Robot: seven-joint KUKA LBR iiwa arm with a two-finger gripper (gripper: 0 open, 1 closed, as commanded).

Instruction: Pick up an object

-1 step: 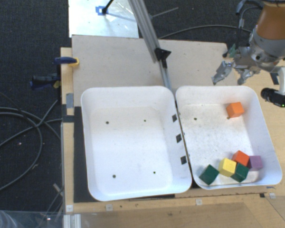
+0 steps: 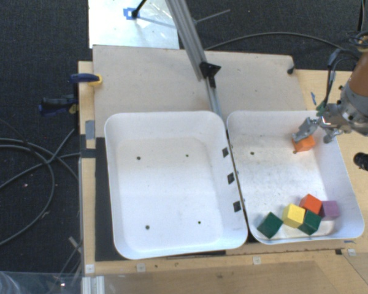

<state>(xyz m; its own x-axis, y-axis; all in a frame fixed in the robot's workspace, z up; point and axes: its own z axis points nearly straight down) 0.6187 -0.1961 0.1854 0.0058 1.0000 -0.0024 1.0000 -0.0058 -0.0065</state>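
Observation:
My gripper [image 2: 317, 133] hangs over the far right part of the right bin [image 2: 276, 164], and its two fingers stand apart. A small orange block [image 2: 303, 143] lies just below the tip of the left finger [image 2: 307, 127], touching or nearly touching it, not between the two fingers. Several more blocks cluster in the bin's near right corner: a dark green one [image 2: 270, 224], a yellow one [image 2: 294, 215], an orange-red one [image 2: 311, 203], a green one [image 2: 310, 223] and a purple one [image 2: 330, 209].
The left bin [image 2: 165, 182] sits beside the right one, with black clips [image 2: 230, 177] on the shared edge. A slanted metal pole [image 2: 190, 35] crosses the bench's back. Cables run at the far right and on the floor at left.

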